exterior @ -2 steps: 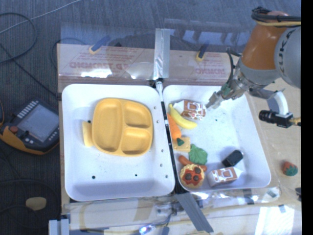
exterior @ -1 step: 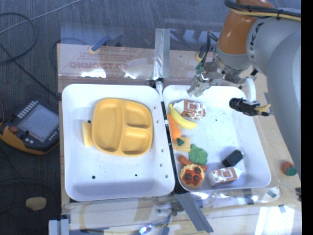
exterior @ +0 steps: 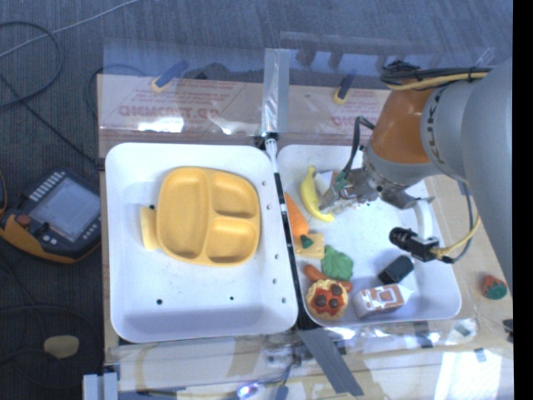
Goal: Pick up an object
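Note:
In the right bin [exterior: 433, 302] lie a yellow banana [exterior: 311, 192], an orange carrot [exterior: 297, 215], a small yellow wedge [exterior: 311, 242], a green leafy piece [exterior: 336, 262], a round pizza toy [exterior: 327, 298], a black block [exterior: 395, 268] and a white and red boxy toy [exterior: 379, 299]. My gripper [exterior: 340, 192] is low in the bin's upper half, just right of the banana and touching or nearly touching its lower end. The wrist hides how it stands against the banana.
The left bin [exterior: 133, 307] holds a yellow divided plate [exterior: 208, 215]. A black cable clip [exterior: 408, 240] hangs from the arm over the right bin. A red strawberry toy [exterior: 495, 287] lies outside the bins at the right. A teach pendant [exterior: 58, 215] lies on the floor at the left.

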`<state>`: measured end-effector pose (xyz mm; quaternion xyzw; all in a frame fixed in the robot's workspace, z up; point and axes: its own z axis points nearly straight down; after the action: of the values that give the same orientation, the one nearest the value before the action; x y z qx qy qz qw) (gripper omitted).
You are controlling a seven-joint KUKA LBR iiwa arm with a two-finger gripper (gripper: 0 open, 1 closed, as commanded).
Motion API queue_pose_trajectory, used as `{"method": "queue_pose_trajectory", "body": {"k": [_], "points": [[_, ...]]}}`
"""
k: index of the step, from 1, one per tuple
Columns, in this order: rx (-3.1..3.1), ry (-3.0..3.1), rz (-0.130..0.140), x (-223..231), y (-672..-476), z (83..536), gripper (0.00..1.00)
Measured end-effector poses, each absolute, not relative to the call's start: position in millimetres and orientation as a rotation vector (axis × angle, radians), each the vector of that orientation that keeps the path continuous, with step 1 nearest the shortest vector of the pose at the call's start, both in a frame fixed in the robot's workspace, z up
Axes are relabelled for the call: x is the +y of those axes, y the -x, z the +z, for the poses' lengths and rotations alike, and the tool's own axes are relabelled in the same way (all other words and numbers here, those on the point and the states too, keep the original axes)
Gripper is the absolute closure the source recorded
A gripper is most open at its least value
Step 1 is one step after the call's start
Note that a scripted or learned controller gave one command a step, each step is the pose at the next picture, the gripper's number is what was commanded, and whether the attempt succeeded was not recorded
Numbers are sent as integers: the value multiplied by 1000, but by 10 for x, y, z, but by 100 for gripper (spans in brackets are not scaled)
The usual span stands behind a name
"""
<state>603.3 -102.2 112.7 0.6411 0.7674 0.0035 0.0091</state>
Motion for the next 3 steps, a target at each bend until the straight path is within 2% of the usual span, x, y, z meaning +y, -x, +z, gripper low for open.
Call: {"method": "queue_pose_trajectory", "body": {"k": [1,2,3], "points": [[2171,-2268,-5,-648,-6683,1836,100],[2170,-2268,-7,-654,-6682,1835,0],[2331,-2106,-1,-1033,-6684,1061,0]]}}
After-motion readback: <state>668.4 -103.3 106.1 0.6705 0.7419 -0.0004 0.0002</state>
